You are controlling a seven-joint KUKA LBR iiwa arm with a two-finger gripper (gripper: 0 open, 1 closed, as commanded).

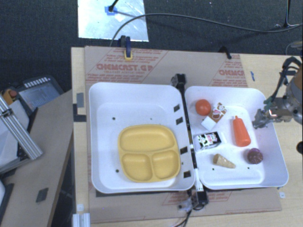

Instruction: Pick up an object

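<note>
Right bin (272,174) holds, near to far: cone (223,161), plum (254,156), carton (208,139), bottle (241,131), tomato (203,107). Left bin (102,103): 1 yellow tray (148,152). Hand (263,117) at right rim; grip state cannot be told.

Occlusions and cropped regions

The arm (294,91) at 3 o'clock was cut off by the frame edge; its gripper (263,118) was too small to resolve the fingers. Print on the black-and-white packet (208,139) and the small patterned item (218,112) was illegible. The grey console (35,92) at 9 o'clock was partly cropped.
</note>
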